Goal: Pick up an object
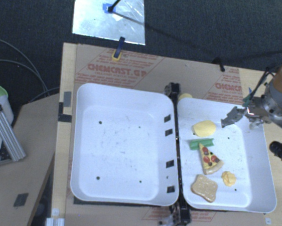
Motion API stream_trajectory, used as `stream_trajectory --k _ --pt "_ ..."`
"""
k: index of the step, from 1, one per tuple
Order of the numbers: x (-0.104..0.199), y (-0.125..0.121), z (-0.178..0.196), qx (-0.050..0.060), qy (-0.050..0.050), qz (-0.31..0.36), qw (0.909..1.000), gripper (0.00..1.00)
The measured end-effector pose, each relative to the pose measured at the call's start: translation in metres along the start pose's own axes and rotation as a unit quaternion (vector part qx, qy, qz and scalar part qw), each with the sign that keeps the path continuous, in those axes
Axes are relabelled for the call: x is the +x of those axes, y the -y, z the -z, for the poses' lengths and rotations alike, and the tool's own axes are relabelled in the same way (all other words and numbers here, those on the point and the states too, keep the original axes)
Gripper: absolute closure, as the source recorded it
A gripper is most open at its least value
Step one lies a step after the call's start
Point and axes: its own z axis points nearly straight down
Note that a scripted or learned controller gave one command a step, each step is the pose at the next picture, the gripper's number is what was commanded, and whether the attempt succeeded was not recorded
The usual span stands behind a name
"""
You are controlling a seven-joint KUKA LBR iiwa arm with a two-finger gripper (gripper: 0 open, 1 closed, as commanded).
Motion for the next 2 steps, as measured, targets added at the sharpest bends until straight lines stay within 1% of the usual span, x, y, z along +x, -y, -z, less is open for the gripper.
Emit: stream_trajectory --k 1,2 --pt "0.058 0.059 -0.139 0.001 -0.001 0.0 1.0 0.0" --pt "0.055 0.055 -0.123 -0.003 0.0 0.0 1.0 1.0"
